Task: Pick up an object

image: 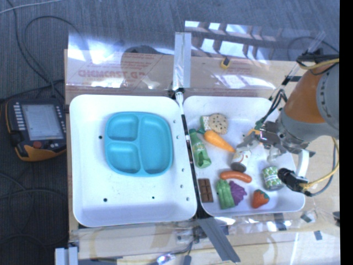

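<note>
The claw [251, 143] hangs in the right bin [287, 206]; its grip state cannot be told. The sausage [235, 176] lies just below-left, long axis across.

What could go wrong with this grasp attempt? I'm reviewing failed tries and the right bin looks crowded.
The gripper hangs low over the right bin, where the toys lie close together. Closing here, it may well nudge the carrot or the sausage instead of catching one cleanly. The small green can stands right beside the arm's wrist and could be knocked over. The fingers' state cannot be read from this view.
</note>
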Controlling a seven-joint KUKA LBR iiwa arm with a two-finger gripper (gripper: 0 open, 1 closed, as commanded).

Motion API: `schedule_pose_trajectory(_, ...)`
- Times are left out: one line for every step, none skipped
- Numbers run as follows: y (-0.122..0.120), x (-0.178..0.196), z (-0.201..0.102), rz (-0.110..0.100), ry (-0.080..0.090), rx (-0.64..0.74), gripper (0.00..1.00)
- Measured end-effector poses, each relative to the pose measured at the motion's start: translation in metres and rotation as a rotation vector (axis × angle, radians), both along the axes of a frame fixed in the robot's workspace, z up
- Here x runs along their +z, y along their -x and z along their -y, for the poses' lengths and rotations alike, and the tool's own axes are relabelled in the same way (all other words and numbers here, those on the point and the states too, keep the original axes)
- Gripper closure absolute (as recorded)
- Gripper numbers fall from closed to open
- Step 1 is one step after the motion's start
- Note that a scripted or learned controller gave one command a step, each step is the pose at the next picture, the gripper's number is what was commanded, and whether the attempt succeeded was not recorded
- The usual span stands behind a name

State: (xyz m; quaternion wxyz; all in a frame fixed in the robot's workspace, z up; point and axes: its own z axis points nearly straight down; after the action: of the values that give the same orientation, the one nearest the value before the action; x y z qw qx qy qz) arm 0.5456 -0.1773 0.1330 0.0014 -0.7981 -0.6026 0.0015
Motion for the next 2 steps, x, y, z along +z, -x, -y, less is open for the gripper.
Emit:
schedule_pose_trajectory(0.0387,-0.0424,-0.0037,0.018,0.003,0.033,0.0)
schedule_pose_trajectory(0.0372,-0.0331,-0.0058,0.02,0.0,0.036,1.0)
